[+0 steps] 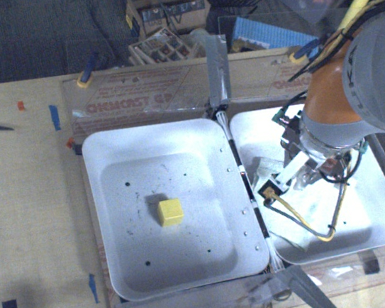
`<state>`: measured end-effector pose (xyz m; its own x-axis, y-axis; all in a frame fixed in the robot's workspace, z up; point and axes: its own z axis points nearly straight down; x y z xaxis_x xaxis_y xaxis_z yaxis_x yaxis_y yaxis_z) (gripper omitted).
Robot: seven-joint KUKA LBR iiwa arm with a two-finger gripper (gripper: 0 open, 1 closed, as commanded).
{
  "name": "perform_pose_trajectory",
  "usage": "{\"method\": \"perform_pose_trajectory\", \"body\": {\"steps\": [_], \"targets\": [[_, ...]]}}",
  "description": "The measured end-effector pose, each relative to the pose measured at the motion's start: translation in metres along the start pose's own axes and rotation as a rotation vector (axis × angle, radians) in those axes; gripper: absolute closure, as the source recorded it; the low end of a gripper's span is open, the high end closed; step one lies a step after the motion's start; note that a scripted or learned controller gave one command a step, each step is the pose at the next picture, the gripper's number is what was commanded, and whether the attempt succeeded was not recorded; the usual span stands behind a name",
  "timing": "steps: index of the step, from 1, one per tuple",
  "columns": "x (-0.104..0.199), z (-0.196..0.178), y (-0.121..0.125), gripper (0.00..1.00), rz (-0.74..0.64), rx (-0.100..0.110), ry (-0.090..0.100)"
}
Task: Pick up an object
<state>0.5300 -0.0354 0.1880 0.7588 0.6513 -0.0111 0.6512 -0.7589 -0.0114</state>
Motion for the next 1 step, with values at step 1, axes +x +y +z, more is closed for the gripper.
{"method": "perform_pose_trajectory", "body": {"steps": [1], "targets": [[-0.0006, -0.0067, 0.0012, 1.0, -0.002, 0.003, -0.005]]}}
